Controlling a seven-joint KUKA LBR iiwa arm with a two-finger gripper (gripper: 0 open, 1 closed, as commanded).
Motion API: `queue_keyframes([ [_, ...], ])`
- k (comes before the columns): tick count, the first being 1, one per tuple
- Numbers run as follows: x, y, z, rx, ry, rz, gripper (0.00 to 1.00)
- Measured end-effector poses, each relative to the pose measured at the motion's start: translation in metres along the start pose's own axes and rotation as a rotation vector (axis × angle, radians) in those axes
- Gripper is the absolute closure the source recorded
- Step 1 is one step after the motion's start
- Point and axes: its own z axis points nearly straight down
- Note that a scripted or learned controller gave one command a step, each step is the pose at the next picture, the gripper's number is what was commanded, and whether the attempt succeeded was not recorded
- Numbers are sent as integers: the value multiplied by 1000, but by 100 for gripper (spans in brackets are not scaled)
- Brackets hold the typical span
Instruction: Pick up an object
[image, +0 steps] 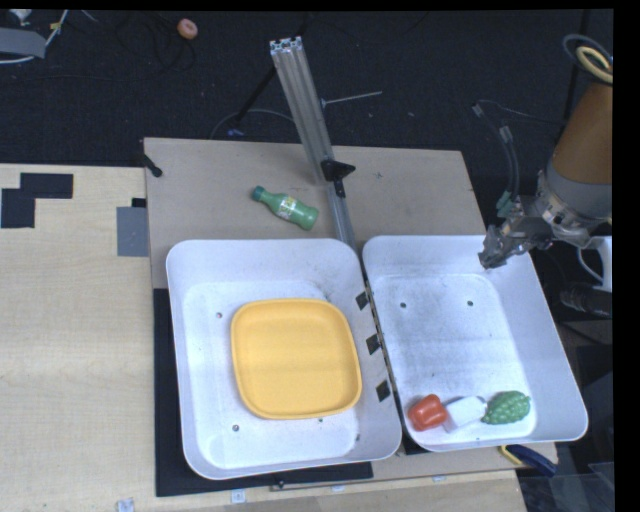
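In the right bin (455, 320), three small things lie along the near edge: a red pepper-like piece (428, 411), a white piece (464, 410) and a bumpy green piece (507, 407). A yellow square plate (295, 356) rests in the left bin (200, 300). My gripper (496, 254) hangs over the right bin's far right corner, well away from the three pieces. Nothing shows between its fingers.
A small green bottle (285, 207) lies on the bench behind the left bin. A slanted aluminium rail (312, 120) runs down to the gap between the bins. Black clips (372, 342) line the bins' shared edge.
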Motion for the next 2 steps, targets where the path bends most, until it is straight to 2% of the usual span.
queue_keyframes([
  [2, 85, -29, -9, 1, 1, 0, 100],
])
